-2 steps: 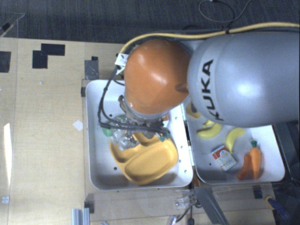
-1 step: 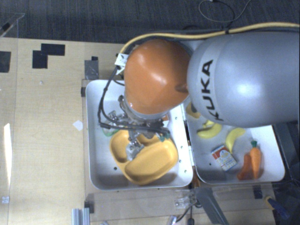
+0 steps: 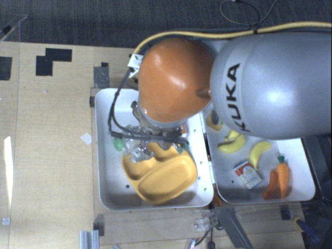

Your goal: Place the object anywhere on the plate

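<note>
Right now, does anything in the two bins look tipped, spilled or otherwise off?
The yellow divided plate in the left bin looks tilted, its near compartment riding higher than the far ones, rather than lying flat. In the right bin, the bananas, carrot and small carton just lie loose; nothing looks spilled.

Yellow sectioned plate (image 3: 161,179) lies in left bin (image 3: 106,191).

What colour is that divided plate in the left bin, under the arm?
Yellow. The yellow divided plastic plate shows in the camera view, looking down on the left white bin.
</note>
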Action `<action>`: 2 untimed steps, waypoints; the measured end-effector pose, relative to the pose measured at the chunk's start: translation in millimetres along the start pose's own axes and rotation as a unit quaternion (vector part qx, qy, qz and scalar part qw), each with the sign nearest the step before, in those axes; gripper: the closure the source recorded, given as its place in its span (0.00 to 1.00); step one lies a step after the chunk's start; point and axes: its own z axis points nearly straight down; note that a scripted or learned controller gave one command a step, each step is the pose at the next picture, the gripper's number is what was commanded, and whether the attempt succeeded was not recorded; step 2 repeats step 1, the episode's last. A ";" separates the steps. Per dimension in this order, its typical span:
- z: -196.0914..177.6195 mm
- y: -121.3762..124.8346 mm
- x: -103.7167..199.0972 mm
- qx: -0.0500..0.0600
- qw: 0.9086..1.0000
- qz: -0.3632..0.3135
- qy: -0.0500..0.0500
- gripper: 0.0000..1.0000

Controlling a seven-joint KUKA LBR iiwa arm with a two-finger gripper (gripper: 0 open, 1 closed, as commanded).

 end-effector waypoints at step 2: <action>0.1 0.1 0.0 0.000 1.000 0.000 0.000 0.00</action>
